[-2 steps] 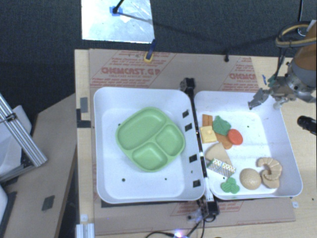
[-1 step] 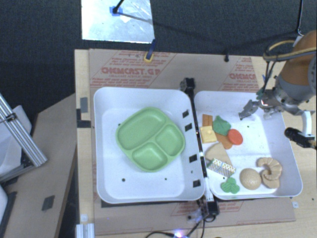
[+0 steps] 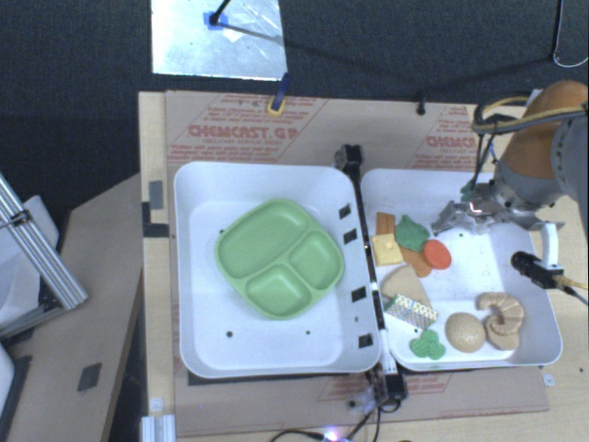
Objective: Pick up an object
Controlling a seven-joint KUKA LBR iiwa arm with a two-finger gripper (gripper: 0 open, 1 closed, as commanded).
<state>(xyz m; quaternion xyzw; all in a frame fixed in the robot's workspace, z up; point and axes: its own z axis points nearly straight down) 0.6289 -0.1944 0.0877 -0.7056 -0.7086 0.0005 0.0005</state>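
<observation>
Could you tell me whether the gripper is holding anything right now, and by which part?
Nothing is visibly held: the gripper hovers over the right bin, with no object seen between it.

One camera sits high above the table (image 3: 230,118) and looks down at a slant. It is far enough back to see both white bins whole. The left bin (image 3: 198,274) sits toward 9 o'clock, the right bin (image 3: 543,330) toward 3 o'clock. The arm (image 3: 543,145) comes in from 3 o'clock.
</observation>
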